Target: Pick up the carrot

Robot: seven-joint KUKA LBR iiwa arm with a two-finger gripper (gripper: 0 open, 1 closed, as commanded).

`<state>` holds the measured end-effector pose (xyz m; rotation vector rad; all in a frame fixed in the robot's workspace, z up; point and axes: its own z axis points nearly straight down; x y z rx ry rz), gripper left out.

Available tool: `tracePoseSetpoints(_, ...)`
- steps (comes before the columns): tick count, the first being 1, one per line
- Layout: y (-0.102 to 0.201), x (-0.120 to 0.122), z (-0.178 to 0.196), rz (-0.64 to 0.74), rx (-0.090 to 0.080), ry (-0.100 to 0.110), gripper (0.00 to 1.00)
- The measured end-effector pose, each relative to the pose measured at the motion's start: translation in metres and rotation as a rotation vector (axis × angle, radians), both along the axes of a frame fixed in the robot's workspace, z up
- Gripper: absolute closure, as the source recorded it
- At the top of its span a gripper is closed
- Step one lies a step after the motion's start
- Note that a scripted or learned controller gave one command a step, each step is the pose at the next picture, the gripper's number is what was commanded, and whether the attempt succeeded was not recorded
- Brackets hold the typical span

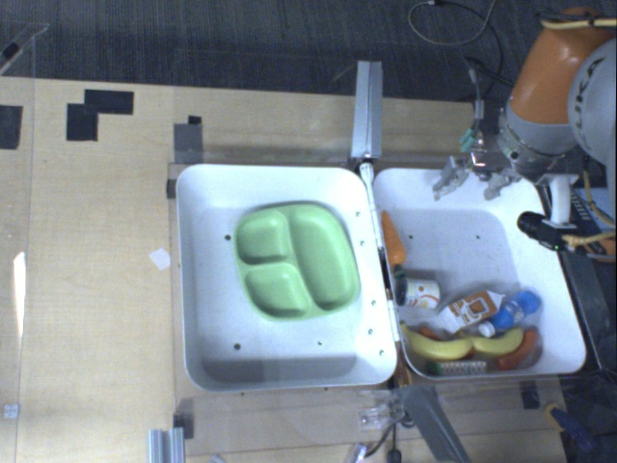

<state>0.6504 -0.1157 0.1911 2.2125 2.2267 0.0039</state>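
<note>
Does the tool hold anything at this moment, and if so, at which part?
Nothing is held. The tool is open above the far edge of the right bin, and the carrot lies apart from it, by the bin's left wall.

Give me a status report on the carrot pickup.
Gripper open, above right bin's far edge. Carrot untouched against bin's left wall. Small can close beside its near end.

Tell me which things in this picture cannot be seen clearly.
- Carrot: lies against the right bin's left wall; its lower end is blurred near the small can.
- Red item: mostly hidden under the bananas.
- Carton and bottle: labels too small to read.
- Gripper: blurred.
</note>
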Motion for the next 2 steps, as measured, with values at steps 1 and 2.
tracePoseSetpoints(1,-0.033,0.003,0.049,-0.290,0.000,-0.002,0.00)
tracePoseSetpoints(2,-0.006,0.001,0.131,-0.734,0.002,-0.002,0.00)
